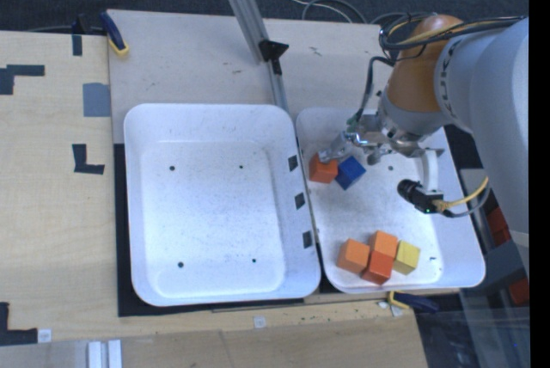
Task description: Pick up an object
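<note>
Nearest you, along the near edge of the right bin [464, 276], sits a cluster of 3 blocks touching one another: an orange block [352, 255] on the left, a second orange block [381, 254] in the middle, and a small yellow block [406, 257] on the right. None of these is being addressed. To their left, the left bin [206, 203] carries no blocks.

Farther back in the right bin, note 2 more candidates at its left side: an orange cube [323, 170] and a blue cube [350, 174], touching or very nearly so. The gripper [365, 143] hangs just beside and above the blue cube, on its far right. You cannot tell from this angle whether it is spread or closed, and nothing is seen clamped in it.

Judgement: the approach step is in hand; no pick is confirmed. Your next move calls for centring over 1 cube, most likely the blue, descending cleanly, and closing without catching its orange neighbour.
</note>
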`<state>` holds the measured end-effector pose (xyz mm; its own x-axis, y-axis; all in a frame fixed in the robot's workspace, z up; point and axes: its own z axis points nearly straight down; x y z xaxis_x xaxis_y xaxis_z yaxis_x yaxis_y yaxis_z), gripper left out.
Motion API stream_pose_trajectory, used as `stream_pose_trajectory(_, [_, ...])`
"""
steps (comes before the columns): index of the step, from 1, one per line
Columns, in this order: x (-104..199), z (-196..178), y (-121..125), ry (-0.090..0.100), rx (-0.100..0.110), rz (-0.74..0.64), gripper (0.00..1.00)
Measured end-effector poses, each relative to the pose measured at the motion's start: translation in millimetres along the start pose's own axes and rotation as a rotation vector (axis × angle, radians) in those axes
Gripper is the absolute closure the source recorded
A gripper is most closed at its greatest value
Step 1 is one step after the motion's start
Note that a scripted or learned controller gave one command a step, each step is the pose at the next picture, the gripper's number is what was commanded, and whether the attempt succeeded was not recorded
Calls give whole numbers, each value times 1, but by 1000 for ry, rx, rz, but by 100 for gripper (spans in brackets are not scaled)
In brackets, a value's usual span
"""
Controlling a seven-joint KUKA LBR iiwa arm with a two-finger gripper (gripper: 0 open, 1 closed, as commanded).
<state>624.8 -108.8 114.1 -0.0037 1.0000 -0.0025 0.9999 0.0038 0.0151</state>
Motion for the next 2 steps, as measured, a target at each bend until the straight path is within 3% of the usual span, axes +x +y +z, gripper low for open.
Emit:
stream_pose_trajectory(1, [12,8,-6,-9,-20,6,0])
stream_pose_trajectory(2, [-39,14,20,-5,-4,4,0])
